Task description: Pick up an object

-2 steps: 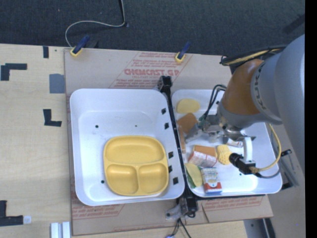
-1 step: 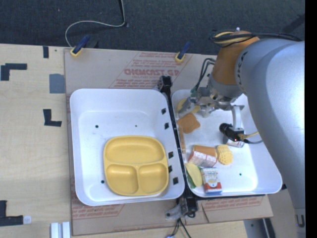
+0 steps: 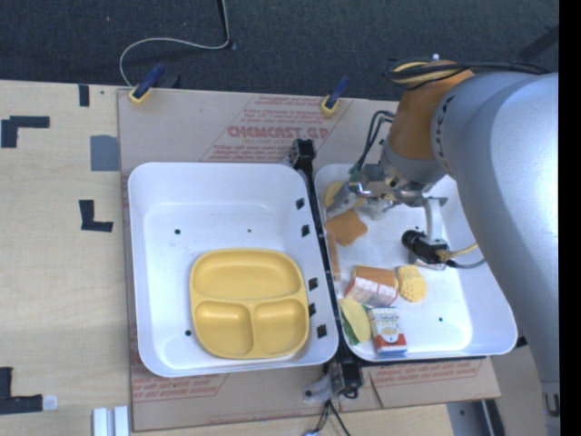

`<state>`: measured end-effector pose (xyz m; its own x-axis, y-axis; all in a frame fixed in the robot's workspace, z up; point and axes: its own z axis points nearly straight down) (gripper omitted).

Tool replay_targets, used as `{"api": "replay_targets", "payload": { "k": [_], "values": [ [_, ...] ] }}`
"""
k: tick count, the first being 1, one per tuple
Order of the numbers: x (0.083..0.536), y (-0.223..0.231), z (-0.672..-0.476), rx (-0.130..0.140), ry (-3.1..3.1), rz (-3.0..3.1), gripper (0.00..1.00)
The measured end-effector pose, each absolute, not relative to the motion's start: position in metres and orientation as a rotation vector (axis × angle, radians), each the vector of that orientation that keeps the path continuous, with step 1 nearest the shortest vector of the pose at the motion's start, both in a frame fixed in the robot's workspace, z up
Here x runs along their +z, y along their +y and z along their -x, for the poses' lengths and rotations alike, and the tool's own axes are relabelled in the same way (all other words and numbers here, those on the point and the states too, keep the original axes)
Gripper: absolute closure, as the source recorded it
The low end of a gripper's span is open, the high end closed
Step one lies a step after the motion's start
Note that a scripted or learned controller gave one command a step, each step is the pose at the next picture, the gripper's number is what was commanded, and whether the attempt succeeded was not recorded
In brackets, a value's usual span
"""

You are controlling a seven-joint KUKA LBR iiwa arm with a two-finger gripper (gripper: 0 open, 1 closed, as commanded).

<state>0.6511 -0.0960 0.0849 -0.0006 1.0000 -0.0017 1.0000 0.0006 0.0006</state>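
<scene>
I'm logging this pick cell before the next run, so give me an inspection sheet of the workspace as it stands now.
Surface: cardboard sheet on a wooden bench, bearing two white bins side by side.
Job's things: right bin holds a tan piece, an orange-white packet, a round yellow piece, a yellow-green item and a small carton.
Clutter: yellow divided tray in the left bin.
Grippers: gripper low over the right bin's far end, above the tan piece; finger state unclear.
Cables: black cable behind the bench; wiring at the wrist.
Surroundings: dark floor, two clamps on the cardboard's far edge.
</scene>
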Motion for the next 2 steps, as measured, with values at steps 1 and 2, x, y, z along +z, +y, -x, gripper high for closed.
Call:
{"api": "replay_targets", "payload": {
  "k": [1, 2],
  "values": [
    [0.085, -0.094, -0.630, 0.001, 2.220, -2.219, 0.00],
    [0.085, -0.095, -0.657, 0.001, 2.224, -2.218, 0.00]
  ]
}}
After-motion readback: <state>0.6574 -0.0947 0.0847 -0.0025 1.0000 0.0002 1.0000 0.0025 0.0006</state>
